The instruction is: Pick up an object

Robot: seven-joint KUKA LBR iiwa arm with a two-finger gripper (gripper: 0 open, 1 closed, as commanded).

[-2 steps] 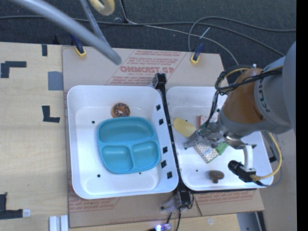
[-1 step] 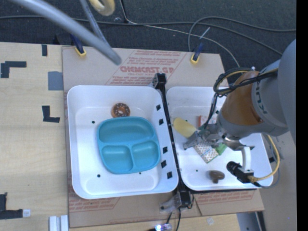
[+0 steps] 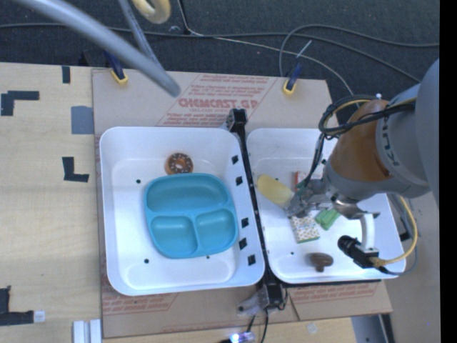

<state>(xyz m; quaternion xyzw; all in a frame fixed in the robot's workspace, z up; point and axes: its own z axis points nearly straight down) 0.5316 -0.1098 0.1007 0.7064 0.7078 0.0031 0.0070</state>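
Presently: gripper (image 3: 305,204) low in the right bin (image 3: 371,264), no pick confirmed.

Arm reaches down among a yellow object (image 3: 273,188), a patterned card-like piece (image 3: 305,229) and a green piece (image 3: 327,218); a brown item (image 3: 320,261) lies nearer the front wall. Finger state: cannot tell, wrist hides the tips. Nothing is visibly lifted, so grasp and raise probably remain. Left bin (image 3: 114,191) holds a blue divided tray (image 3: 190,214) and a doughnut (image 3: 178,163), both untouched.

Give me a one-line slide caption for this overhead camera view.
Grey arm's gripper reaches into the right bin among small objects; a blue tray and doughnut sit in the left bin.
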